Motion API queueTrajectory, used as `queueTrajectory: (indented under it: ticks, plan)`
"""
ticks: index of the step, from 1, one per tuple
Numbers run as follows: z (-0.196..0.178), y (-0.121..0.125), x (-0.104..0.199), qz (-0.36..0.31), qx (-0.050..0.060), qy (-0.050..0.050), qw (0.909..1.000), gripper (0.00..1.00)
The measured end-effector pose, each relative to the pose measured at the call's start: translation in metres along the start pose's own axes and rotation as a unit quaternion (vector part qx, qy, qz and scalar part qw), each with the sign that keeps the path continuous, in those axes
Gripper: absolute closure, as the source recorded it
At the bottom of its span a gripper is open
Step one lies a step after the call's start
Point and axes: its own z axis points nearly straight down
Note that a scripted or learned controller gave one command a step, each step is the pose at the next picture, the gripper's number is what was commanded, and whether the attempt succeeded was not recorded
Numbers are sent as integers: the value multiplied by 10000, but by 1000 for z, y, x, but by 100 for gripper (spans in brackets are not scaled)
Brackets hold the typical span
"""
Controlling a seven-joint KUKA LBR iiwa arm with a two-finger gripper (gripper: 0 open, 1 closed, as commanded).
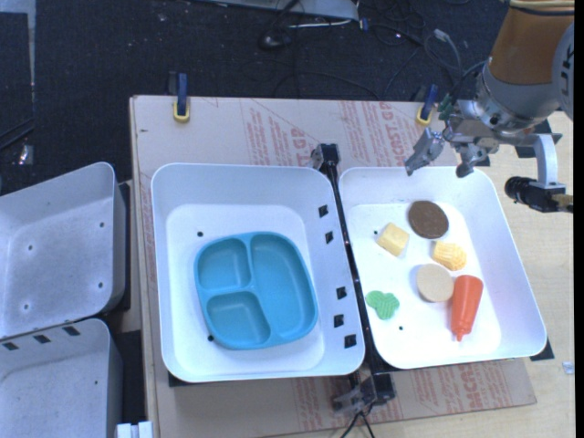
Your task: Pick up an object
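Nothing picked up yet afaict. The hand (447, 153) hangs over the back edge of the right bin (520, 322), fingers spread apart w/ nothing between them. All the candidates lie in that bin: brown disc (427, 218), yellow block (394, 239), corn-looking piece (449, 255), tan disc (434, 283), red carrot-ish thing (464, 305), green bit (383, 304). Brown disc is nearest the hand. Left bin (173, 263) just has a blue divided tray (256, 289). Stuff's packed close tho, so neighbours could get bumped imo.
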Motion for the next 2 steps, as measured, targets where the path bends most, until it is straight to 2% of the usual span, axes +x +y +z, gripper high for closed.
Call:
queueTrajectory:
  ticks: [1, 2]
  plan:
    - [-6, 1, 0, -8, -47, -7, 10000, 0]
    - [52, 11, 6, -19, -22, -4, 10000, 0]
